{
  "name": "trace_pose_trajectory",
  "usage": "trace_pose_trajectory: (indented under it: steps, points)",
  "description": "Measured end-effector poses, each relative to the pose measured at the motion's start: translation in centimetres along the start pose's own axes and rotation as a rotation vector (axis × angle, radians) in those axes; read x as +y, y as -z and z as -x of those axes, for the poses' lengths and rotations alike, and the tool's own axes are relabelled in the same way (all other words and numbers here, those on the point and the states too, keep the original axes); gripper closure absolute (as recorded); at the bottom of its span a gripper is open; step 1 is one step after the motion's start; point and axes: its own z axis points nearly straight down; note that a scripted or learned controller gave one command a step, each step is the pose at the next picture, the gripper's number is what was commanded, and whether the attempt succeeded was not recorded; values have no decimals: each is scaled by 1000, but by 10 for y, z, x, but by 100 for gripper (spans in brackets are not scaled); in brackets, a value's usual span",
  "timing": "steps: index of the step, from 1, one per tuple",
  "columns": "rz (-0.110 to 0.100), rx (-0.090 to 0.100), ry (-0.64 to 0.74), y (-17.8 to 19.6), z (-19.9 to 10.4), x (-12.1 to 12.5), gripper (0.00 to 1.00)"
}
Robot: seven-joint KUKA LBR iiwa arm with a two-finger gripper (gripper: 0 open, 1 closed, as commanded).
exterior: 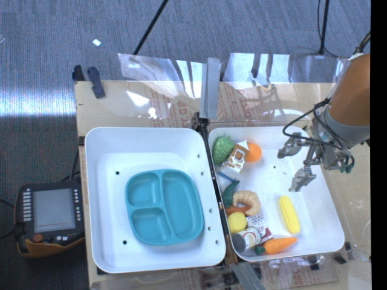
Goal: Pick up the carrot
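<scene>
One carrot (pixel 279 244) lies at the right bin's (pixel 329 207) near edge, well apart from the spread, unladen gripper (pixel 300 165).

Both white bins (pixel 151 139) look like smooth glossy plastic, as does the teal plate (pixel 164 206); the carrot (pixel 277 245) looks matt.

The arm (pixel 354 95) is cut off by the right edge, showing just its orange band and wrist. Beneath the croissant (pixel 248 200), a dark green piece (pixel 229 192) is partly covered, and the print on the small can (pixel 245 240) is too small to read.
</scene>
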Motion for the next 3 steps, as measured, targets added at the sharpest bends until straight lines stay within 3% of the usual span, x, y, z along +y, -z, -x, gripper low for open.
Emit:
trace_pose_trajectory:
  steps: [1, 2, 3]
  points:
    - [2, 4, -87, -72, 60, -7, 0]
    - [2, 4, -178, -111, -30, -23, 0]
    - [-2, -5, -251, -107, 28, 50, 0]
